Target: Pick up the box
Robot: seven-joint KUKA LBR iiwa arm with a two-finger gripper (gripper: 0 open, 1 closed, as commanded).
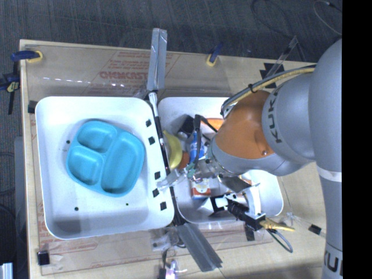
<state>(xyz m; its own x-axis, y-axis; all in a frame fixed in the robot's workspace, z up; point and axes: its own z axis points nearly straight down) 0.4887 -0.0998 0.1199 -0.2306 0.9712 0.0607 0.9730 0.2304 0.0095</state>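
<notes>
Two bins (52, 214) sit below me; my gripper (200, 182) is down in the right one, over the orange-and-white box (204, 192) beside a banana (172, 150). I cannot tell its grip. A blue tray (106, 157) lies left.

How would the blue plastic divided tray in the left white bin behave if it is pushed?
The blue plastic divided tray looks stiff and moulded, so it probably slides whole. It lies flat and low, so tipping seems unlikely. Its glossy surface may be slippery.
</notes>
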